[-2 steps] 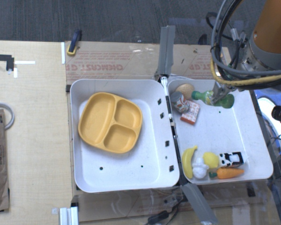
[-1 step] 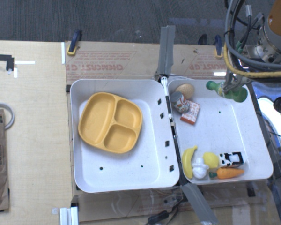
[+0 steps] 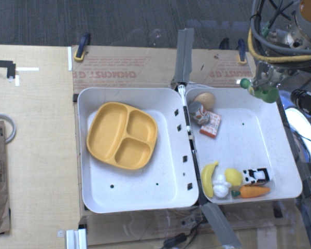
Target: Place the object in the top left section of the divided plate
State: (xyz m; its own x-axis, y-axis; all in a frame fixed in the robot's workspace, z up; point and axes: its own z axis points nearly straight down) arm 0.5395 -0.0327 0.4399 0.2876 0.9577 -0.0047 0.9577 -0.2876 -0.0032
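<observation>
The arm (image 3: pixel 287 25) hangs at upper right — its tool (image 3: pixel 263 88) pointing down.

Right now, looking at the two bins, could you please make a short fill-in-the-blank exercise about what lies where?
1. The yellow divided plate lies in the ____ bin.
2. The banana lies in the ____ bin.
3. The plate has ____ sections.
4. The carrot is colored ____.

Missing words: left; right; three; orange
</observation>
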